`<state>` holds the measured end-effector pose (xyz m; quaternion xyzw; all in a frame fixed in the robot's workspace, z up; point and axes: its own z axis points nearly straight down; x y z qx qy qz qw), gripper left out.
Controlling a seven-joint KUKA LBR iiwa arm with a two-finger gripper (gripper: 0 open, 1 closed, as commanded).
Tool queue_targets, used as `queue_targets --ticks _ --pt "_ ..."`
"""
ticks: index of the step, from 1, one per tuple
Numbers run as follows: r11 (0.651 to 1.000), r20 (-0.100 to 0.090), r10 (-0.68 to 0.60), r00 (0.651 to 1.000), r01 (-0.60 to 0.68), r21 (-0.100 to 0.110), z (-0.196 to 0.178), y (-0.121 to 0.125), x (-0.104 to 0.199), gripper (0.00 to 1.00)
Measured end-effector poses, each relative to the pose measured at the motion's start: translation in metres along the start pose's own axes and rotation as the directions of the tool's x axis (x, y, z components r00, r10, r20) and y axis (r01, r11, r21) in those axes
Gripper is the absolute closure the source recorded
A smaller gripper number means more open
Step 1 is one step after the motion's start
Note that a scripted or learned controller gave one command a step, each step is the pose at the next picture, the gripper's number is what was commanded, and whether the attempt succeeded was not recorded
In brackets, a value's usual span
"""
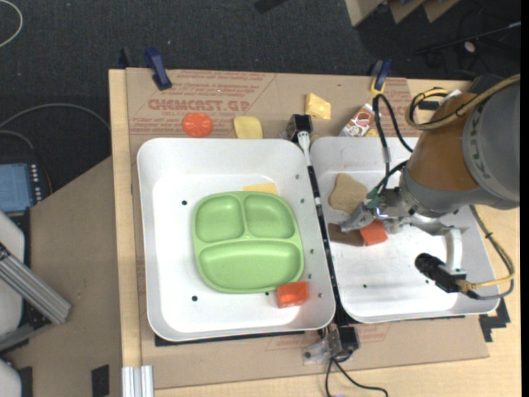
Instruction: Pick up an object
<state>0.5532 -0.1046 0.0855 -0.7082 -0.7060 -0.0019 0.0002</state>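
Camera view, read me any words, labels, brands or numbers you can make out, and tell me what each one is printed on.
"CHEMCAST GP": large red letters on the brown board behind the bins; the last letters are unsure.
Fine red lines above and below it: too small to read.
Red and white packet behind the right bin: print too blurred to read.

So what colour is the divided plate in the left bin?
Light green. The divided plate shows clearly in the camera view, in the left bin.
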Motion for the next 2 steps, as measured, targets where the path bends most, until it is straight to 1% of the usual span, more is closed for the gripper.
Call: queue_targets --ticks 1,2 --pt "1.0 0.004 -0.002 1.0 0.002 -0.005 -0.012 0.002 0.0 1.0" --pt "1.0 0.001 -0.013 1.0 0.013 -0.015 -0.157 0.006 0.07 1.0"
